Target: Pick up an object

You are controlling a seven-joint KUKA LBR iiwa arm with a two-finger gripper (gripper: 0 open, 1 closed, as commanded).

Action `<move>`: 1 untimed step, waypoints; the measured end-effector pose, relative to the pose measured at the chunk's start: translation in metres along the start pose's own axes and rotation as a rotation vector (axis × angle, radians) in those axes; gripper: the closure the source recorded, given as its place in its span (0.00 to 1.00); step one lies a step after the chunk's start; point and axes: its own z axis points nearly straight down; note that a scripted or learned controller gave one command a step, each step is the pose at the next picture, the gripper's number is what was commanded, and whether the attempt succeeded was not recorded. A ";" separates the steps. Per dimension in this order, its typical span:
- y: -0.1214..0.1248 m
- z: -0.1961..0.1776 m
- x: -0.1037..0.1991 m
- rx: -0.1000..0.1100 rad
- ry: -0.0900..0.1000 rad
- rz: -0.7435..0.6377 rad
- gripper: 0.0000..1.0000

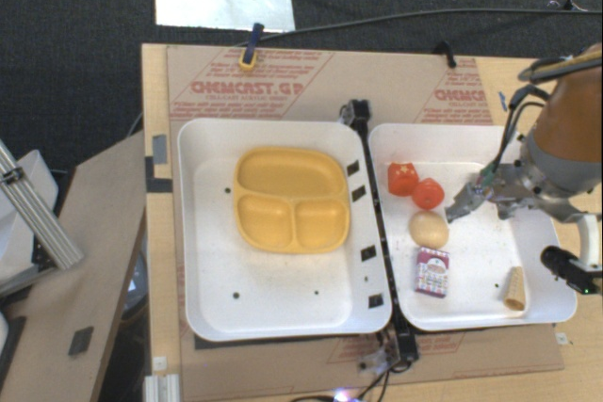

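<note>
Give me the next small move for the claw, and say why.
Probably ease the claw a little toward the left bin and down over the red ball. The claw hangs in the right bin just beside that ball, the closest thing to it, with the egg right below. Nothing shows between its tips yet.

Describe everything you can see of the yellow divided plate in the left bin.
The yellow divided plate looks like moulded plastic, a rounded rectangle with a raised rim. It has three compartments: one wide section along its far side and two smaller ones side by side along its near side, all bare. It lies flat and right way up on the floor of the left bin, roughly central and a little toward the far wall. It touches no other object.
</note>
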 end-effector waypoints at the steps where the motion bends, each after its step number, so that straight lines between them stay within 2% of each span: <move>1: 0.003 -0.006 0.000 -0.012 -0.002 -0.003 0.00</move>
